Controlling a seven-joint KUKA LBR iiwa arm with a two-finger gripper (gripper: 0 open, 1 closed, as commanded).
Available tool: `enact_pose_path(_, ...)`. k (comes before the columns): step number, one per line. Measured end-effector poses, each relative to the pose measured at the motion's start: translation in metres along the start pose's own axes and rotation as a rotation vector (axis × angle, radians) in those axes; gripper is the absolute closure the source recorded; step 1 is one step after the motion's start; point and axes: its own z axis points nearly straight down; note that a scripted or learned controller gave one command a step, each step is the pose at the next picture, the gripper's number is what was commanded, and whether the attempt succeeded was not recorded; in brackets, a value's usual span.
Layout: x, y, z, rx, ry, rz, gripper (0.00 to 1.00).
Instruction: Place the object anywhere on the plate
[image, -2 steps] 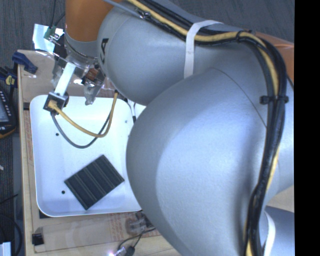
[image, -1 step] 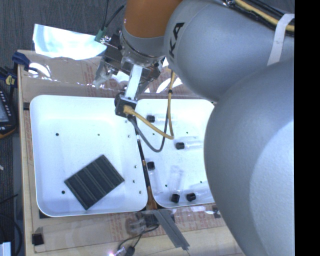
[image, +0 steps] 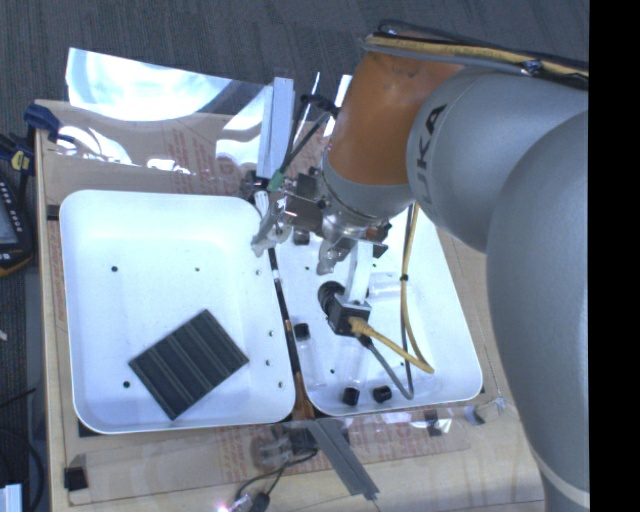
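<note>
Dark grey and ribbed, the plate (image: 188, 362) lies flat at a slant in the left bin (image: 120, 230), toward its near side, its top bare. We see the gripper (image: 297, 248) over the seam between the two bins, at the far-left corner of the right bin (image: 440, 300), below the orange band (image: 375, 110) of the arm (image: 500, 150). Its two metal fingers (image: 265, 238) stand spread apart, approx. one on each side of the seam, w/ nothing between them. We can't tell how high it hangs above the bin floor.

Re the task's thing: three small black pieces lie in the right bin, and we can't say which one is meant. The first block (image: 300, 329) is just beside that bin's left wall, approx. midway along it. The second block (image: 350, 396) and third block (image: 381, 393) sit near each other by the near rim, not touching. All three are well apart from the plate, w/ the bin walls between, and none touches the gripper.
</note>
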Motion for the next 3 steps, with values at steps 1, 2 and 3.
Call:
enact_pose_path(1, 0.098, -0.055, 0.016, -0.001, 0.000, 0.004, 1.00)
enact_pose_path(2, 0.046, -0.089, 0.004, -0.001, 0.001, 0.109, 1.00)
enact_pose_path(3, 0.144, -0.054, -0.004, -0.002, 0.000, 0.155, 1.00)
